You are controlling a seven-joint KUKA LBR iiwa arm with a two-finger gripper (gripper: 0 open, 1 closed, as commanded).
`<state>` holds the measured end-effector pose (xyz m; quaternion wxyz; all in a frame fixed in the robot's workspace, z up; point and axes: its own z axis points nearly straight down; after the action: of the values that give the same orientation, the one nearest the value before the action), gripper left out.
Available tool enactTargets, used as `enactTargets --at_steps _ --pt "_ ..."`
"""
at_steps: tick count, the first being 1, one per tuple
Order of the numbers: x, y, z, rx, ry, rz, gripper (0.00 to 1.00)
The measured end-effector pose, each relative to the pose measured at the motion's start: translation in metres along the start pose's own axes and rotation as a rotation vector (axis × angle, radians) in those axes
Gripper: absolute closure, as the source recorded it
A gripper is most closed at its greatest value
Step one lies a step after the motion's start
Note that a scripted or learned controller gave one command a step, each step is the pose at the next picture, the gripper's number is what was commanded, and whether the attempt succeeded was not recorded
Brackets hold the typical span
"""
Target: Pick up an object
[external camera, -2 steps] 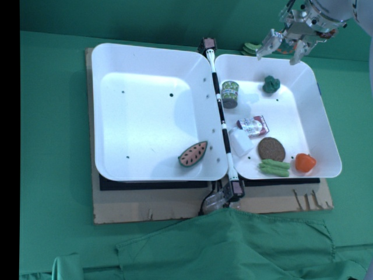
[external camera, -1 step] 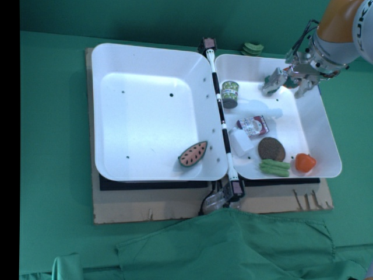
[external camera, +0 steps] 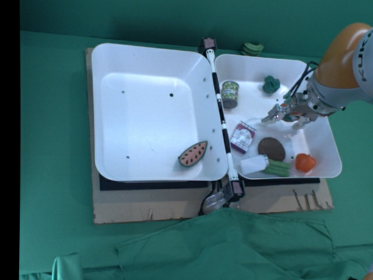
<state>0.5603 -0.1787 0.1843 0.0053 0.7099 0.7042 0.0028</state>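
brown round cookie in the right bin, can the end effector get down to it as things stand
Probably yes. The end effector hangs over the right bin, just above the brown cookie, whose top is uncovered. The white bottle and snack packet lie close beside it, so there's little side room.

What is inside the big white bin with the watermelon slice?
The left bin holds the watermelon slice near its front right corner, plus a few small dark specks. Nothing visibly covers any part of its floor.
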Motion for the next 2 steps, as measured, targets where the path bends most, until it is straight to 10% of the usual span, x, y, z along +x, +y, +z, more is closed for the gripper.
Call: enactTargets --at_steps 2 --pt "0.020 -0.077 -0.003 -0.015 -0.008 -0.003 0.00"
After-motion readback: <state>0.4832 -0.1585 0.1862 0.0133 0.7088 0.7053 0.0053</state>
